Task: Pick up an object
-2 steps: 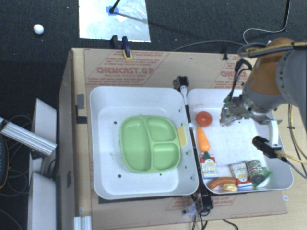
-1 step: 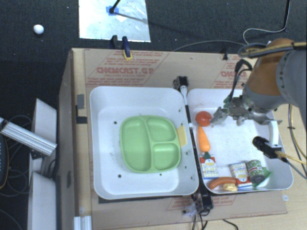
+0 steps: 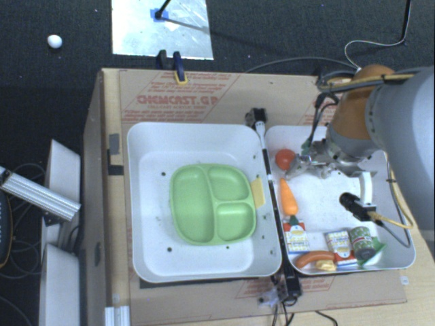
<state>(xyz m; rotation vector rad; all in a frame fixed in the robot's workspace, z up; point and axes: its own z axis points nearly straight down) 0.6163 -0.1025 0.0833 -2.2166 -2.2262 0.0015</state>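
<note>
Overhead view of the surface [image 3: 204, 94], which carries two shallow white bins set side by side so that items can be lifted from one and dropped into the other. The left bin [image 3: 146, 250] holds a green divided plate [image 3: 212, 204], lying flat near its centre, with a small yellow piece [image 3: 258, 191] just beside its right edge. The right bin [image 3: 401, 253] holds the candidates for picking: a red tomato [image 3: 285, 158] near the far left corner, an orange carrot [image 3: 289, 197] lying along the left wall, and, clustered at the near edge, a small carton [image 3: 295, 236], a sausage-like item [image 3: 315, 258], a packet [image 3: 338, 242] and a green can [image 3: 363, 240]. The crowding at the near edge probably makes those harder to grasp; the tomato and carrot stand more freely.

The arm [image 3: 401, 114] reaches in from the right and hangs low over the far part of the right bin. Its pincer [image 3: 307, 161] sits just beside the tomato, seemingly apart from it; how far it is spread cannot be told from here, and nothing is visibly held. The approach stage appears to be under way, with the tomato the likeliest target.
</note>
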